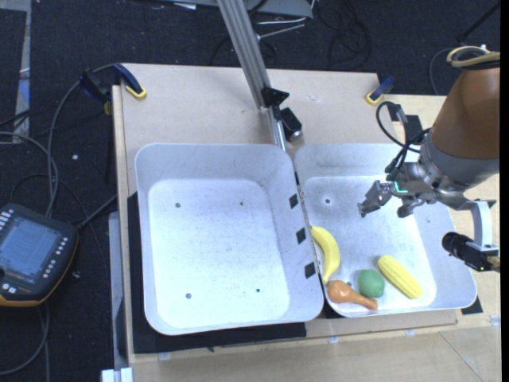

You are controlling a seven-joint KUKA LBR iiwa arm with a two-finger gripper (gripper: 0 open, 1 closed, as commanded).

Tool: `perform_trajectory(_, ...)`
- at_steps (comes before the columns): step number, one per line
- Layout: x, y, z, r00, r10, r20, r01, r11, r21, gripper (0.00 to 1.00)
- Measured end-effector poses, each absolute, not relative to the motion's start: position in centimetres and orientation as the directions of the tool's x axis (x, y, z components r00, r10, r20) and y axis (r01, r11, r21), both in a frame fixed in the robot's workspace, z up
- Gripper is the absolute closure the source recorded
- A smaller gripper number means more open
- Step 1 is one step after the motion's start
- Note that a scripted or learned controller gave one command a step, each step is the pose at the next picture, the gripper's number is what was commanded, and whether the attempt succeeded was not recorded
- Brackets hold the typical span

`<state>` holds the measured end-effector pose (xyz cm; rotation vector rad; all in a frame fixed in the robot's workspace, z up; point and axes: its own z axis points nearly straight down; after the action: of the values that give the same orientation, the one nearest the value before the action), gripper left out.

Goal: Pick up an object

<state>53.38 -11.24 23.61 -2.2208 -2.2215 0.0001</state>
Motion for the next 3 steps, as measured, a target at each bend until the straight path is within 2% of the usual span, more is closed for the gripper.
perform_trajectory(1,53.4,-11.2,23.6,0.0,1.0,0.0,1.0,0.0,0.0,0.0)
perform_trajectory(2,53.5,-11.1,17.3,0.0,1.0,0.001,1.0,0.0,-0.006,0.0)
perform_trajectory(3,53.2,-10.6,11.5,0.0,1.0,0.0,1.0,0.0,0.0,0.0)
